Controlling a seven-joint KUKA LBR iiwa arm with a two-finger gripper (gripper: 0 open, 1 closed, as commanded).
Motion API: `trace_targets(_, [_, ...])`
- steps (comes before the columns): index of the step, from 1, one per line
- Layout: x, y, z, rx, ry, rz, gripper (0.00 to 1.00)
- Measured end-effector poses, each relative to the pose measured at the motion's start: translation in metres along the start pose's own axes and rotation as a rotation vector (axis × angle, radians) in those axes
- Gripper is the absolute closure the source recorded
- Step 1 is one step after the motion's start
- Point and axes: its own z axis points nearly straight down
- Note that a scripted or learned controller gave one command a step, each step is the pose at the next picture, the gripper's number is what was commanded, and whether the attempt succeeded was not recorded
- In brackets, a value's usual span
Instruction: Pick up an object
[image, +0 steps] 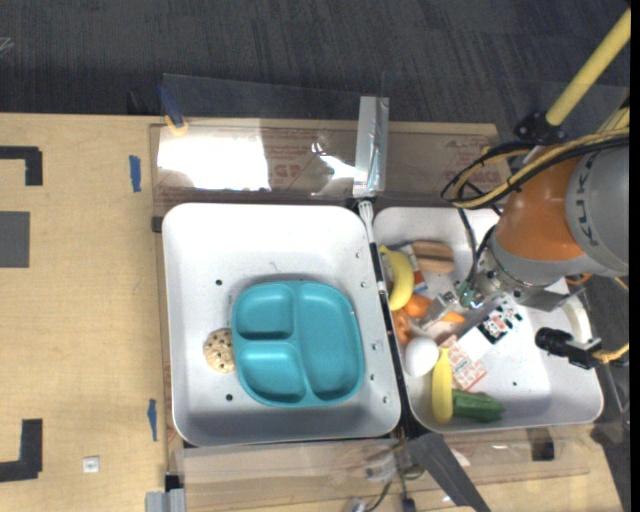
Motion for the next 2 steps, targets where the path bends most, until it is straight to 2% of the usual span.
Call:
trace_targets(1, [-0.001, 0.002, -0.01, -0.004, -0.001, 0.001, 1.0])
trace_targets(2, [0.033, 0.093, -0.094, 0.011, 0.004, 0.206, 1.0])
